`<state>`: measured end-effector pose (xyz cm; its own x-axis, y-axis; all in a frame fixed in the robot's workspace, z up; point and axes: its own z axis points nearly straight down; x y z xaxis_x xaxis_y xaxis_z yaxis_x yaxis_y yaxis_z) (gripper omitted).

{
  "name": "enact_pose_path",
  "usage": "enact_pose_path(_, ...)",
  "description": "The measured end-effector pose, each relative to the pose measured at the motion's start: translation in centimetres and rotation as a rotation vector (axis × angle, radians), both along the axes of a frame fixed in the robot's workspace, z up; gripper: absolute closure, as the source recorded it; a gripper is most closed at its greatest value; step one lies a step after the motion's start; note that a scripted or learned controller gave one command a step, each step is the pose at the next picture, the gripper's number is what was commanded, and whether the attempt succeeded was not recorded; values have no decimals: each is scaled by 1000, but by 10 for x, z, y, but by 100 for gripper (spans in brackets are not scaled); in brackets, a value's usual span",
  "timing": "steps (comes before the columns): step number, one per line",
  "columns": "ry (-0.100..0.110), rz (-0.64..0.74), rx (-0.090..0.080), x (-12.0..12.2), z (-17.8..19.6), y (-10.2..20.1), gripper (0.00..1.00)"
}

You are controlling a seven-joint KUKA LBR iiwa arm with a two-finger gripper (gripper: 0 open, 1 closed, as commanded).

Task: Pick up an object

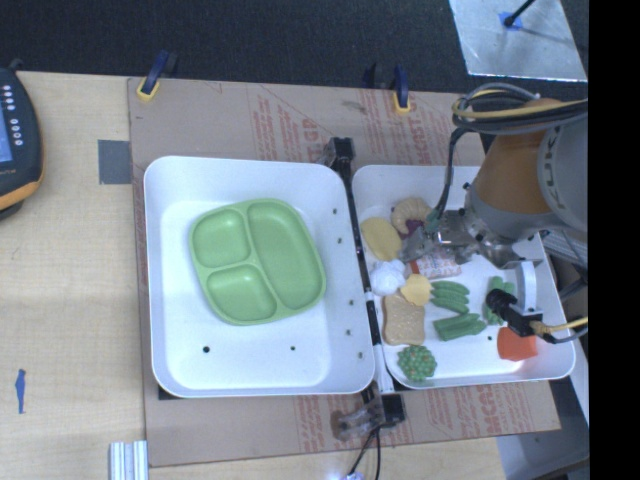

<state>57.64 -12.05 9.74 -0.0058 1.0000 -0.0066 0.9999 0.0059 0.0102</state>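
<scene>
Hovering low over the right bin (560,368), gripper (432,236) sits w/ food toys crowded under it; can't tell its opening or any hold. Nearest candidates: yellow piece (380,238) at 9 o'clock, white-red item (437,265) at 6. Pick not done yet, lift left.

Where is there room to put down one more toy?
Bare floor rings the green plate inside the left bin, widest along its near edge. The right bin is crowded with toy food beside the tool.
</scene>
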Motion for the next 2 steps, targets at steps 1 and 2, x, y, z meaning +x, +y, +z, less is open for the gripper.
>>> enact_pose_path(1,3,0,2,49,-1,17,0)
enact_pose_path(2,6,0,5,83,-3,21,0)
